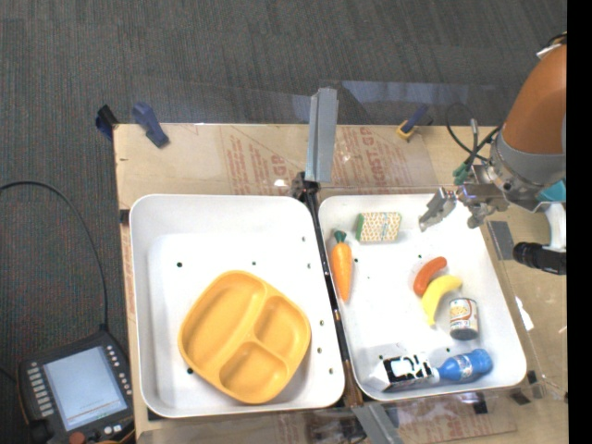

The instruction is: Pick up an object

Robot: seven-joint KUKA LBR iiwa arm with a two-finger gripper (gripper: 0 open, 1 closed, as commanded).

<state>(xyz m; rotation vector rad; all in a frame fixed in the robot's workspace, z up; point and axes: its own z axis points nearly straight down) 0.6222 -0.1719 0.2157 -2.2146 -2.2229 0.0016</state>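
While the blue bottle (465, 365) and can (462, 317) lay nearest the viewer, the sausage (429, 274) sat beyond the can, long axis slanting. Farther still hung the end effector (455, 207), fingers spread wide, holding nothing, sausage just nearward.

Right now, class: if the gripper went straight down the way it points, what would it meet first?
Probably bare floor of the right bin, near its back edge. The gripper hangs above it, with the red sausage nearer the camera. Depth is uncertain.
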